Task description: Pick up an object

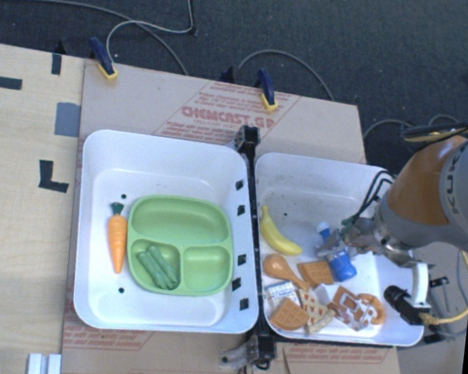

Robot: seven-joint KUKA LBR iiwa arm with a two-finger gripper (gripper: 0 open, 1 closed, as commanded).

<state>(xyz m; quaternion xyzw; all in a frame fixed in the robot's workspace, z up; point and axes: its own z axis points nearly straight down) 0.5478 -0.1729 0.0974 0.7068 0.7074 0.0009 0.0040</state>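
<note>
One blue toy [341,264] sits at my claw [334,247], right of centre; whether it's spread I cannot tell, so I'd descend squarely.

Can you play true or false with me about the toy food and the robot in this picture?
1. The carrot lies inside the green tray. False: it lies beside the tray, on the left bin floor.
2. The banana is in the right bin. True.
3. The green beans sit in one of the green tray's compartments. True.
4. The pretzel is in the left bin. False: it is in the right bin, near the front.
5. The arm reaches into the right bin. True.
</note>
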